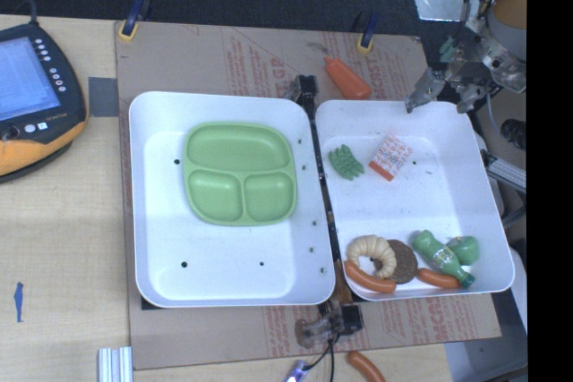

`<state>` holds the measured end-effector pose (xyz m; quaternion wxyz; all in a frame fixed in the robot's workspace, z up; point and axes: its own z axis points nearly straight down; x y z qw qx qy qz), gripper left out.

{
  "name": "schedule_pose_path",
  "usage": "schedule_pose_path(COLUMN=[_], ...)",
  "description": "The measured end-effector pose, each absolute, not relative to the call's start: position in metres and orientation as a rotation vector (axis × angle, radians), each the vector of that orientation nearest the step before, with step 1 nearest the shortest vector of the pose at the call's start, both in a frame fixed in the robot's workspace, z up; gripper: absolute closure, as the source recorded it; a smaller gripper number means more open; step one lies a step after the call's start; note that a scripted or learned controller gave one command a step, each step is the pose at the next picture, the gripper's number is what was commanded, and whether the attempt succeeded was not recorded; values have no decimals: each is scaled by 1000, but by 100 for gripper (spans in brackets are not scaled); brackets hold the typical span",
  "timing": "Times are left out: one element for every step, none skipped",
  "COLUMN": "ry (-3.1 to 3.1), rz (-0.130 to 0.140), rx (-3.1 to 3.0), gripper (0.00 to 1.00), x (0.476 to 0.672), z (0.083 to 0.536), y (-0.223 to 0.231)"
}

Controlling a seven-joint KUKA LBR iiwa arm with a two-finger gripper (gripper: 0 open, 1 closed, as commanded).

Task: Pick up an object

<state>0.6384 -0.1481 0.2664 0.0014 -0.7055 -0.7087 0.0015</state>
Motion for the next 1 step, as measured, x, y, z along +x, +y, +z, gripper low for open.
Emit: schedule_pose_path(ry=[-2224], rz=[8], rx=[-2213], gripper=[0], x=[615], z=[149], y=[-141])
